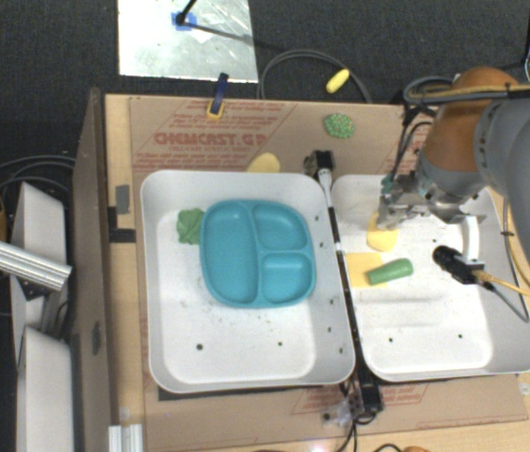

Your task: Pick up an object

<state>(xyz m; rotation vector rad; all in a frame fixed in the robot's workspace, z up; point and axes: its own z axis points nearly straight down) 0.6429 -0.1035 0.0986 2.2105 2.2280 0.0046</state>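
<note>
Since the end effector [389, 217] sits low over the yellow piece [382, 240] in the right bin [434, 347], lower it straight; whether it is wide or narrow, you cannot tell.

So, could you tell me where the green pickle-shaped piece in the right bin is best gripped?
Probably across the middle of the green piece, coming straight down. It lies flat and slightly tilted on a yellow block, so the fingers should close across its narrow width.
</note>
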